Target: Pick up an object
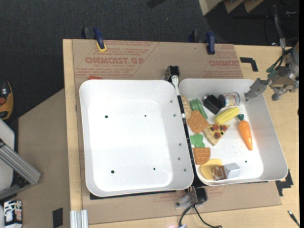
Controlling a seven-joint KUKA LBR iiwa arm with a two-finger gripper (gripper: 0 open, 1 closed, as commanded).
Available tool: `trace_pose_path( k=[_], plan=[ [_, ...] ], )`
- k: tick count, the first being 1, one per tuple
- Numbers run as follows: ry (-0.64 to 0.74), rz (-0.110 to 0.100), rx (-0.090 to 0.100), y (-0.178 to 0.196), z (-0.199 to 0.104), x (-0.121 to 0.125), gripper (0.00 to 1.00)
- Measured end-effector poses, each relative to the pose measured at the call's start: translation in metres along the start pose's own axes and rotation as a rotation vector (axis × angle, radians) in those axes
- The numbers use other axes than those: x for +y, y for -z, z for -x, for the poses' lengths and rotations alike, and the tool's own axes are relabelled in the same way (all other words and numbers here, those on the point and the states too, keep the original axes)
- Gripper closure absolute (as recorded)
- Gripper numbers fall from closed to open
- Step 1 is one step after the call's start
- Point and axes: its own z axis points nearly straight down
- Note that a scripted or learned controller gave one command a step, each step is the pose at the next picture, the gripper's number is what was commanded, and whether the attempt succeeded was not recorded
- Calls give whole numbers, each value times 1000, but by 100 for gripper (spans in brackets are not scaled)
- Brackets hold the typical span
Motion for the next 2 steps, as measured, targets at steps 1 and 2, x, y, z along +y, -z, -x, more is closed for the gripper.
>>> trace_pose_path(
  k=[1, 2],
  plan=[
    [9, -11, 7, -123, -102, 17, 0],
    [8, 11, 1, -50, -152, 79, 0]
  ],
)
